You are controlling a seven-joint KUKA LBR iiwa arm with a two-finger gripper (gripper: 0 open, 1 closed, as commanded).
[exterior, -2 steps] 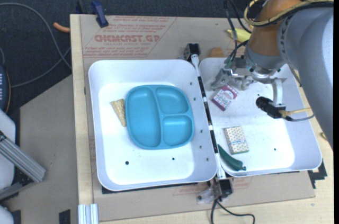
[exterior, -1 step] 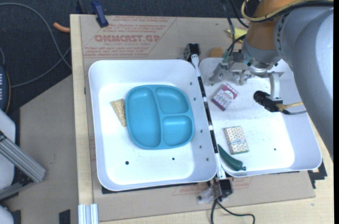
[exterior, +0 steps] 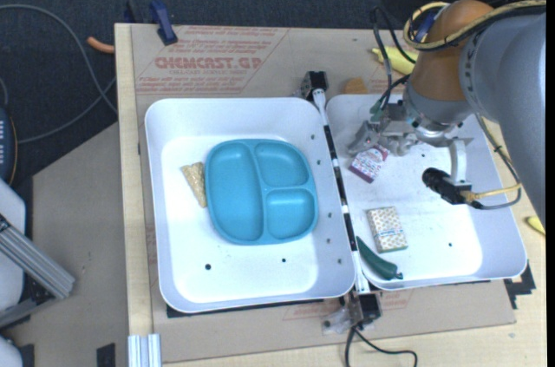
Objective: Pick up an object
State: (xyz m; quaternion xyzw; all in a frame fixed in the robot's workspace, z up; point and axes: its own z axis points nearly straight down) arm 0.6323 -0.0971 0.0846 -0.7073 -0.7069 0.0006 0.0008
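Two shallow white plastic bins sit side by side on the table [exterior: 130,183]. The left bin [exterior: 165,127] holds a teal three-compartment plastic plate [exterior: 260,190] near its middle, with a tan triangular sponge piece [exterior: 194,180] touching the plate's left edge. In the right bin [exterior: 494,244], a small pink and white packet [exterior: 368,164] lies near the back left, just under the gripper [exterior: 388,131], which reaches in from the right. A small patterned rectangular box [exterior: 386,228] lies in front of the packet. A dark green curved plastic piece [exterior: 379,260] rests at the front left corner, beside the wall between the bins.
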